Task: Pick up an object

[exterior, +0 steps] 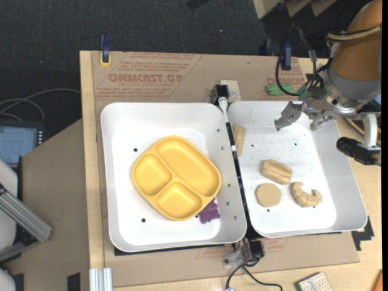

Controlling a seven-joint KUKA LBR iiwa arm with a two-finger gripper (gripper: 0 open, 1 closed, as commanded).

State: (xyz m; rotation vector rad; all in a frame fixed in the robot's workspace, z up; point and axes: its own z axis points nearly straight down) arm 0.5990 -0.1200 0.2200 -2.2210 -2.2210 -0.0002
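Note:
My gripper hangs open over the far end of the right bin, with nothing between its fingers. Nearer the front of that bin lie a tan bread roll, a round tan cookie and a curled croissant-like piece. A thin tan stick rests along the right bin's left wall. In the left bin sits a yellow divided plate, and a small purple piece peeks out from under its front right edge.
The two bins stand on a cardboard sheet held by blue clamps. A green item lies on the cardboard behind the right bin. The right bin's middle floor is bare.

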